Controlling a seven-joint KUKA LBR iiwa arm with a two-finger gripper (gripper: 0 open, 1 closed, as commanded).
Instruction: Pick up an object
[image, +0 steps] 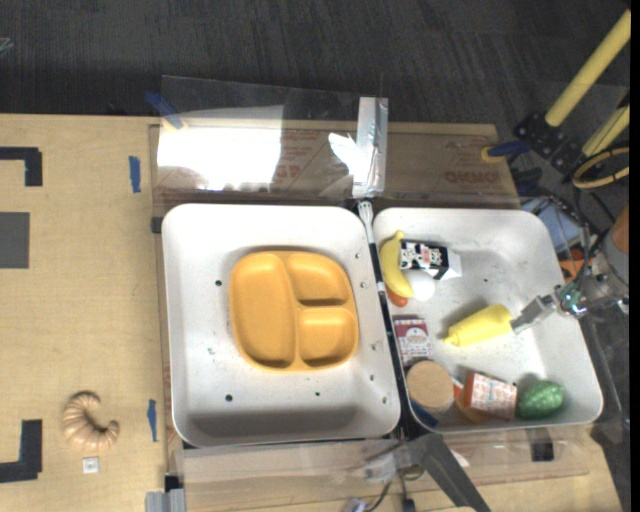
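counter (80, 330): tan board surface under dark carpet background, bearing two shallow white bins side by side. left bin (190, 400): holds one yellow-orange divided tray (293, 307), centred. right bin (560, 260): holds a banana (393, 270) at its left wall; a black-and-white cow-print carton (424, 258) just beside the banana; a small red packet (411, 338); a round brown lid (431, 384); a red-labelled bottle (488, 395) lying down; a green textured object (542, 398) touching the bottle; a yellow object (481, 326) mid-bin. croissant (88, 421): on counter, well left of bins. gripper (530, 313): at right bin's right side, tip just beside the yellow object; jaws' state cannot be told.
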